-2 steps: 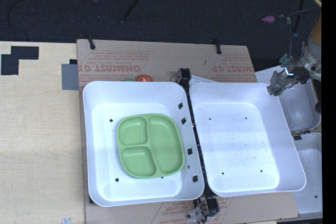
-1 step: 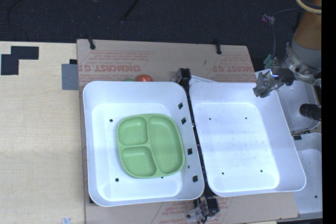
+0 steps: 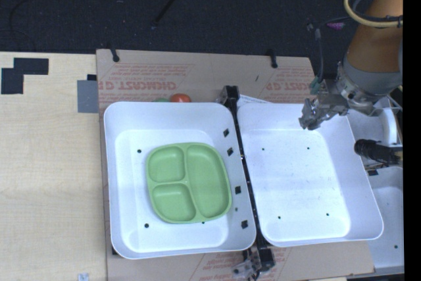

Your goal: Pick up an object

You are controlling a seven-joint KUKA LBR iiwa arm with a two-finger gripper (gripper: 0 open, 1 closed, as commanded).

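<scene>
Pincer (image 3: 312, 116) above the right white bin's (image 3: 309, 220) far edge.
Its opening cannot be told; green three-compartment plastic plate (image 3: 189, 182) lies in left white bin (image 3: 125, 141).

A light green plastic plate (image 3: 188, 182) with three food sections lies flat, face up, in the left white bin (image 3: 125, 141). It has rounded corners and sits a little turned, near the middle of the bin floor. Two small sections are on its left side, and one long section is on its right.

Arm (image 3: 373, 43) reaches in from right — wrist angled down-left, gripper (image 3: 310, 116) low.
</scene>
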